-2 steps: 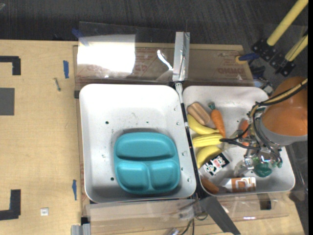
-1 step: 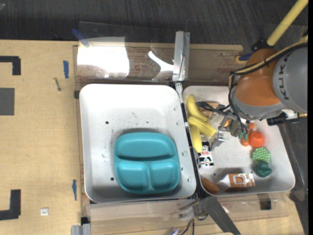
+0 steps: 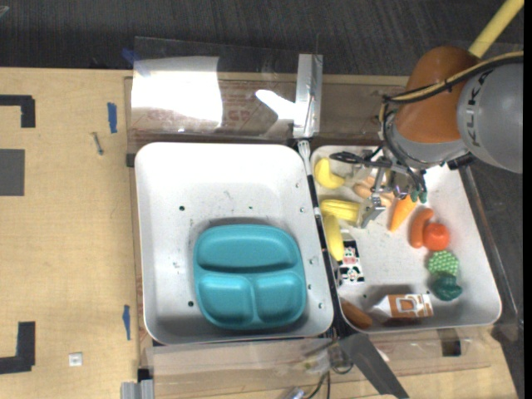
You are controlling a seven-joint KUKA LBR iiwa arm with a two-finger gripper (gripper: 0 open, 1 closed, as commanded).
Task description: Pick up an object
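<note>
i've got the gripper [image 3: 384, 198] low in the right bin [image 3: 478, 248], at its far-left part, and its metal fingers [image 3: 373, 210] stand a little apart with nothing clearly between them, so i'd call it narrowly open and empty. there's plenty to pick here: a yellow banana [image 3: 338, 209] just left of the fingertips, a second yellow piece [image 3: 324, 174] beyond it, an orange carrot [image 3: 400, 213] just right of the gripper, a red-orange round fruit [image 3: 433, 234] beside that, and nearer to me a bumpy green piece [image 3: 443, 263] and a dark green lump [image 3: 447, 288]. a small box [image 3: 409, 306] lies along the near wall

my worry is the crowding. the fingers sit between the banana and the carrot, so a close could catch neither, or nip only an edge and let it slide out on the lift. the banana is curved and smooth, so i'd expect it to roll away toward the bin's left wall. the narrow opening may also land on top of an item and shove it aside. the left bin [image 3: 166, 189], with its teal divided tray [image 3: 248, 274], is well apart and not at risk
</note>
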